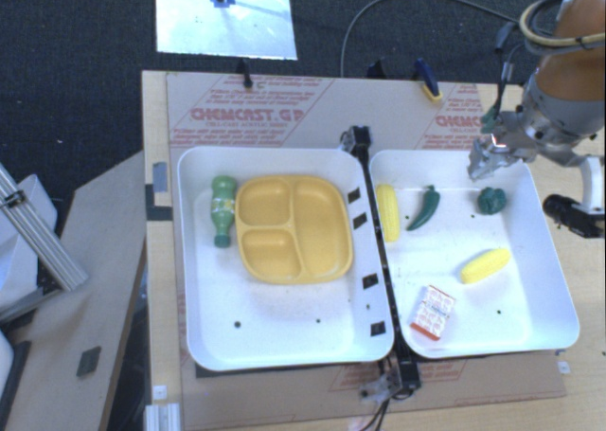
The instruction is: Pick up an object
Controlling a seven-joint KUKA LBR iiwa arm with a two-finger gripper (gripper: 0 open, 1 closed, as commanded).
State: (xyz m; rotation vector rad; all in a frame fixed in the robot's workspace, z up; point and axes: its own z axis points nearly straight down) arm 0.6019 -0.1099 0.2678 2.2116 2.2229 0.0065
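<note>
My gripper hangs over the far rim of the right bin, near its back right corner, with nothing seen between its tips. Just right of it and a little nearer lies a dark green pepper-like lump. A green chili lies left of that, and a yellow corn cob rests along the bin's left wall. A yellow lemon-shaped piece sits mid-bin, with a small red and white packet near the front.
The left bin holds a yellow divided plate and a green bottle beside it on the left. A black clip strip runs between the two bins. A square metal plate lies beyond the bench.
</note>
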